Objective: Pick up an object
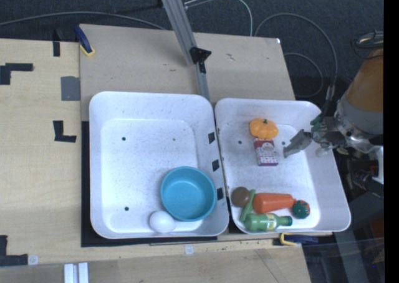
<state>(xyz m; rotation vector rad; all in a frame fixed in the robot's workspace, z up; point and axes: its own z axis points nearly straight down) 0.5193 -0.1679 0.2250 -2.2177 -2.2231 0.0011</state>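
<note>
Camera view: jaws (pixel 298 143), whether spread I cannot tell, hang just right of the red carton (pixel 266 152).

The arm (pixel 365 98) is cut off by the right edge, so little beyond its wrist is seen. The gripper (pixel 298 143) is small and blurred, and the state of its fingers cannot be told. The label on the carton (pixel 266 152) is too small to be read. The bottle (pixel 267 220) is partly covered by the carrot (pixel 272 201). The ball (pixel 162 220) is partly hidden behind the bowl (pixel 187 192).
</note>
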